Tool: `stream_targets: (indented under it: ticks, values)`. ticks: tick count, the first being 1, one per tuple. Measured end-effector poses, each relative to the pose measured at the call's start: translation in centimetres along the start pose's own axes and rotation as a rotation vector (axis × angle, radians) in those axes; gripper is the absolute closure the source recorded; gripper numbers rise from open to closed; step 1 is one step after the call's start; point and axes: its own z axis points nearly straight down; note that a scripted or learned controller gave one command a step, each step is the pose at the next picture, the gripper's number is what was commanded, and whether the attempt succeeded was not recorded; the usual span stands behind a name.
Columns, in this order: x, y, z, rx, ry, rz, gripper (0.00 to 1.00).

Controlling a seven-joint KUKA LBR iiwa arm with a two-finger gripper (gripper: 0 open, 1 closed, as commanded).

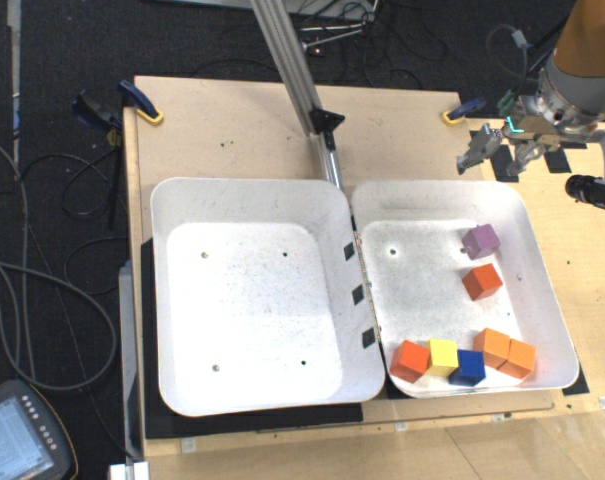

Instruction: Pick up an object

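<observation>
Seven blocks (480,281) lie in the right bin (547,298), beside the left bin (172,298).

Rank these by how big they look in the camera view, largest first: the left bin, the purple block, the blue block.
1. Left bin, by far the largest.
2. Purple block and blue block look about alike; the blue one lies nearer the camera and partly behind its neighbours, so I won't rank them.

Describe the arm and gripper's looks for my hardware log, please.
The arm shows an orange section above a grey wrist. A dark cable loops beside it. The gripper is a cluster of grey and black metal parts, with a small teal light or marking on its body.
</observation>
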Motion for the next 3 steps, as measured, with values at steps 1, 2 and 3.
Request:
stream_targets:
  ticks: [1, 2, 3]
  values:
    - [0.1, -0.4, 6.3, 0.005, 0.002, 0.003, 0.0]
    - [0.4, -0.5, 10.7, 0.004, 0.002, 0.001, 0.0]
    - [0.5, -0.6, 16.0, 0.005, 0.002, 0.001, 0.0]
